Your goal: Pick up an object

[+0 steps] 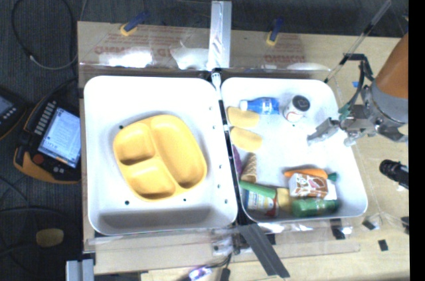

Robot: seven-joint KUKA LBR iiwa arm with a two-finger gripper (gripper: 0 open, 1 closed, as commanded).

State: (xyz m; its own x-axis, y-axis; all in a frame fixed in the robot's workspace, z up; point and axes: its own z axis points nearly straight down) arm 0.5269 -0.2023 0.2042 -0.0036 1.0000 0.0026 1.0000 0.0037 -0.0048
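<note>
End effector [330, 129] sits at the right-centre of the frame, over the right rim of the right-hand shallow white bin [345, 167]; whether it is wide or narrow cannot be told. Nothing seen between its tips. Grey arm with orange band [392, 84] enters from the right edge.

Right bin contents: clear plastic bottle with blue label [260, 105] lying along the upper part; small round white-and-black object [297, 107] just right of it; two pale yellow banana-like pieces [242, 127] at the bin's left wall; tan ridged cone [250, 167] below them. Lower part crowded: green bottle with printed label [260, 197] lying beside an orange printed packet [310, 184], which rests on a dark green bottle [314, 207]. All lie apart from the end effector, left and below it.

Left-hand white bin [99, 140] holds a yellow three-compartment plastic tray [159, 155]. Handheld control pendant with lit screen [53, 140] lies on the floor, left of the worktop [319, 47].
</note>
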